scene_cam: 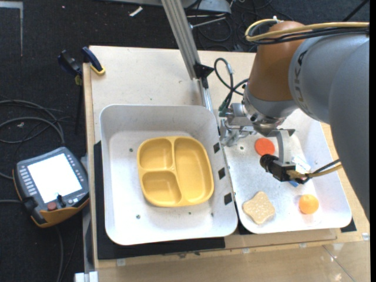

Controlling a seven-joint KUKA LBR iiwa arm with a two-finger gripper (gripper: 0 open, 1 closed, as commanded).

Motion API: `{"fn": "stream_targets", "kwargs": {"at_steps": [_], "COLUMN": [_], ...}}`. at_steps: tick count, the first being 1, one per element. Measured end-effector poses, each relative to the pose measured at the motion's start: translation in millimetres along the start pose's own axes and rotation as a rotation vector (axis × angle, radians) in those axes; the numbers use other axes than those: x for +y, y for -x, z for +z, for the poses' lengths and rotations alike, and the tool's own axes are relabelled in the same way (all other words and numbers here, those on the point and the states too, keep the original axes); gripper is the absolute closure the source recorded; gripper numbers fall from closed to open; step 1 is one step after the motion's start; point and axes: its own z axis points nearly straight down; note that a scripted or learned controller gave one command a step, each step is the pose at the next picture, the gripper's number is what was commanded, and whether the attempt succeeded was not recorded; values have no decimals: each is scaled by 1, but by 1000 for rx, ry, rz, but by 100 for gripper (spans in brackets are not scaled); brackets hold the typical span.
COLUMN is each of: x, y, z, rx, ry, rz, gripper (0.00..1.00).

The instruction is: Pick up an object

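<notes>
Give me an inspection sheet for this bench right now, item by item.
Surface: bench bearing left bin and right bin.
Job's things: bread slice, orange ball, red-orange piece, all in the right bin.
Clutter: yellow divided tray in the left bin.
Grippers: gripper low at the right bin's left edge, arm partly hiding it.
Cables: black cables on the floor.
Surroundings: teach pendant on the floor, left.

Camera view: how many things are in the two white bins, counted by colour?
Yellow: 1, the divided plate in the left bin
Tan: 1, the bread slice in the right bin
Orange: 1, the small ball in the right bin
Red-orange: 1, the round piece beside the arm, in the right bin
Total: 4
</notes>
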Motion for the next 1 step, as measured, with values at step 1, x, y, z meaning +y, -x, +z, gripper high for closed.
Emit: {"fn": "stream_targets", "kwargs": {"at_steps": [1], "x": [15], "y": [-51], "z": [5], "rx": [1], "ry": [-1], "rz": [0], "gripper": [100]}}
